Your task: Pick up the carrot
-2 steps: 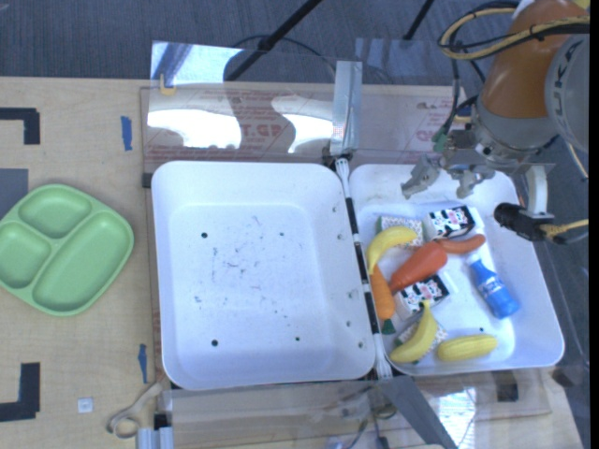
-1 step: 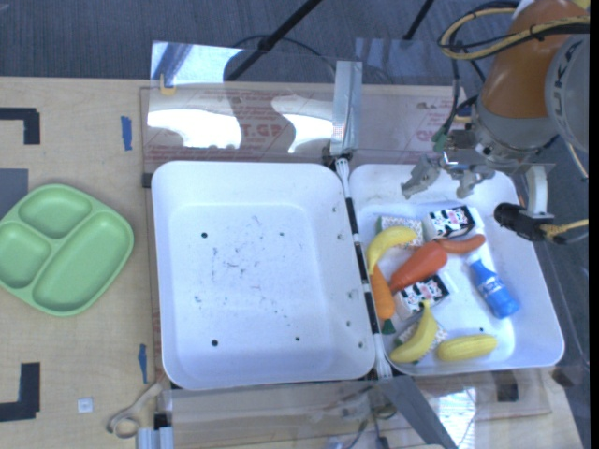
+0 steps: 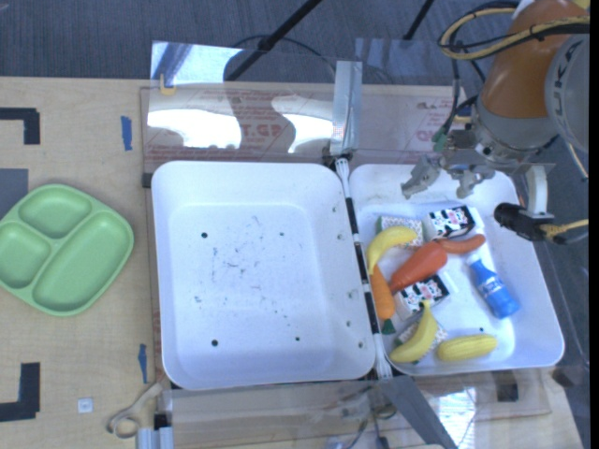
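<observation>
Hovering: gripper, spread | carrot partly overlapped | free

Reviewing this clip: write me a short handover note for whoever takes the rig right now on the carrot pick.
Pincer: open, holding nothing, above the far end of the right white bin.
Carrot: the orange tapered carrot lies in the right bin's middle among yellow bananas, a blue bottle and small printed cartons.
Done: arm brought over the bin.
Left: descend, grasp, lift the carrot.
</observation>
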`<state>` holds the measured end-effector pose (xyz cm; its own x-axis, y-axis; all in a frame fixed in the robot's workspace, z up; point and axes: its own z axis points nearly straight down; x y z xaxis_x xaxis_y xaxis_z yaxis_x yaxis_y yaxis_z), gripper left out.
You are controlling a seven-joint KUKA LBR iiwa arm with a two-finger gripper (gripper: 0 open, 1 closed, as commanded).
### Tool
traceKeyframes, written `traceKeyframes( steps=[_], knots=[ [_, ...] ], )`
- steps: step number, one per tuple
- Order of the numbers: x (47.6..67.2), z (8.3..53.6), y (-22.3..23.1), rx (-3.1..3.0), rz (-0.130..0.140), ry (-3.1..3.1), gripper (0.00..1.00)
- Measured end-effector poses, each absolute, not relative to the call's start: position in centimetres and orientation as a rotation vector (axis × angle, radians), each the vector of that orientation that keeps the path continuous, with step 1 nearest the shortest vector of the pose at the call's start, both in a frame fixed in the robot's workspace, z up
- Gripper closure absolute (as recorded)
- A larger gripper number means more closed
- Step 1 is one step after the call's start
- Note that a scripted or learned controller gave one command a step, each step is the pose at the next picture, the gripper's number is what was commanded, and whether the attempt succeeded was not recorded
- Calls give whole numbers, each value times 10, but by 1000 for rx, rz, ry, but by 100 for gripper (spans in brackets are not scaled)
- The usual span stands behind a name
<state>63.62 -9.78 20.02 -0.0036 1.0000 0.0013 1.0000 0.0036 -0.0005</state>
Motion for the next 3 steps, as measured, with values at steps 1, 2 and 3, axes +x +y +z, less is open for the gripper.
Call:
traceKeyframes(
  steps=[1,2,3],
  knots=[
    [636,200,-98,-2217,-1,-2225,0],
    [664,226,-67,-2145,-4,-2300,0],
    [664,226,-67,-2145,-3,-2300,0]
  ],
)
